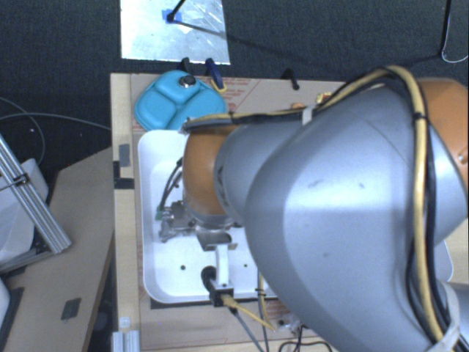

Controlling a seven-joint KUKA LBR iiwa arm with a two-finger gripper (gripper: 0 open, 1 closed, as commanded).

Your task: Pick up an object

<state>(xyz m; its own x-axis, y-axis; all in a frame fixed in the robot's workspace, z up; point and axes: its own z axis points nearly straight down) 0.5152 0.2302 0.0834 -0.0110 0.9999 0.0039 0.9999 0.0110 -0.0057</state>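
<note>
Presently: my tool (174,222), low in the white bin (165,273); grip state cannot be told. Candidate: blue moulded object (176,101), beyond the tool at the bin's far rim. Advice: I should lift, recentre over it, descend squarely.

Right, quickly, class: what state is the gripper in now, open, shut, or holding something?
Gripper: cannot be told; the arm covers most of it, over the white bin.
</note>
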